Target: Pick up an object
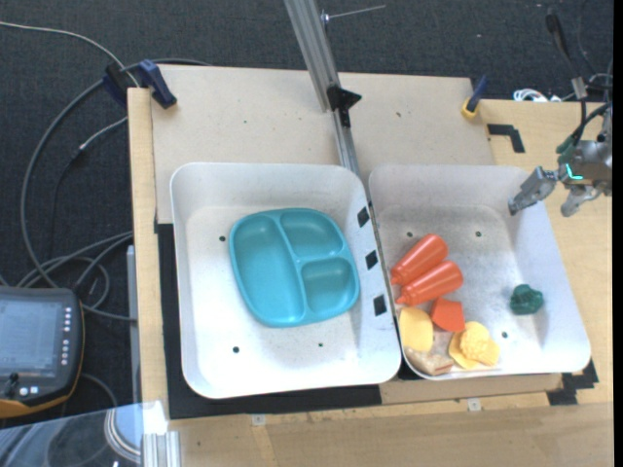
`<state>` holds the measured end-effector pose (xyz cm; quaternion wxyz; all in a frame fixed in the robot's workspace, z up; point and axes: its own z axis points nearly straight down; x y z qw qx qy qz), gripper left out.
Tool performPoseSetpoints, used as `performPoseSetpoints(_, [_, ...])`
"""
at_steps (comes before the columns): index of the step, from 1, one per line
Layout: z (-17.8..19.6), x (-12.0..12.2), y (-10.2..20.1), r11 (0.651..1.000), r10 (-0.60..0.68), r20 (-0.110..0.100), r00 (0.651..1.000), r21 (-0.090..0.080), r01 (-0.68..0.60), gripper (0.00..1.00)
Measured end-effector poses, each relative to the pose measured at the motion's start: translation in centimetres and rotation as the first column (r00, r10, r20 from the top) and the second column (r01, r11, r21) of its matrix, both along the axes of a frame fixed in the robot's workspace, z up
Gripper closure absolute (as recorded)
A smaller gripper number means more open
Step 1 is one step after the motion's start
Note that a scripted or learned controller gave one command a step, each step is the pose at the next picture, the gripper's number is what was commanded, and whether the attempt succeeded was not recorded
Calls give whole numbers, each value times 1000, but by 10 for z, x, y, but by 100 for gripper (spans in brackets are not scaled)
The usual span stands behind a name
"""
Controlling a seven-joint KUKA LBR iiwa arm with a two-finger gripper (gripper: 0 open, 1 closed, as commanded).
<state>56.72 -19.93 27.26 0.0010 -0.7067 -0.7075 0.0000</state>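
Note:
The right bin [545, 236] holds two orange carrot-like pieces [426, 269] side by side, a small red-orange block [448, 314], two yellow pieces [475, 343] on a tan slice, and a small dark green object [527, 300]. All of them lie in the bin's front half. My gripper [551, 195] hangs over the bin's back right corner, well apart from every piece. Its two fingers are spread open and nothing sits between them.
A teal divided plate [292, 266] lies in the left bin [195, 261]. A metal pole [316, 42] slants down to the bins' shared wall. Clamps sit on the bench's back corners. A pendant with a screen [34, 343] rests on the floor at left.

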Motion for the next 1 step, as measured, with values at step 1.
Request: performPoseSetpoints(1, [-55,-1,11,1000,0,-5,1000,1,0,0])
